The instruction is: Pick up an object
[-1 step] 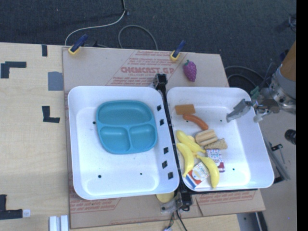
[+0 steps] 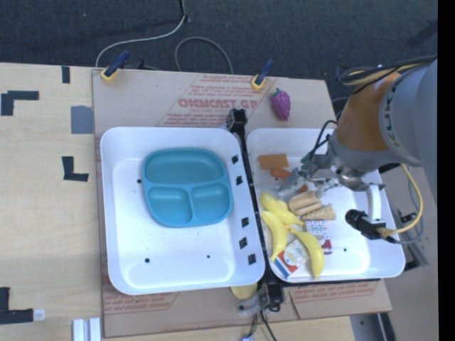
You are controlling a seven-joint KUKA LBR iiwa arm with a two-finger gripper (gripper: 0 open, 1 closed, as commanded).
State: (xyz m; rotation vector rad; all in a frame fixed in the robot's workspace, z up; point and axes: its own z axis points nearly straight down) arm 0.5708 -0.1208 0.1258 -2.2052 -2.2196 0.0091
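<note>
The pincer [image 2: 302, 180] hangs low over the right bin [image 2: 384, 261], its tips down among the clutter, and whether it is apart, together or clamped on anything cannot be told from this angle. No object is visibly caught in it.

The candidates crowd it closely. An orange block [image 2: 274, 163] lies just to its left and slightly beyond; tan pieces [image 2: 313, 206] sit just nearer the camera than the tips; the bananas [image 2: 288, 229] curve away below and left of them, with a small printed packet [image 2: 317, 231] beside them.

The risk, as I judge it, is the crowding itself. Closing here could nip the edge of one tan piece and shove its neighbour aside, or catch two things at once and drop both on the lift. A grip on a rounded banana could slide off. The bin's dividing wall [image 2: 245, 183] stands left of the pincer, and a push that way could wedge an item against it.

The blue tray [image 2: 188, 187] in the left bin [image 2: 121, 261] and the purple grapes [image 2: 281, 104] on the surface [image 2: 43, 190] lie well apart from the pincer.
</note>
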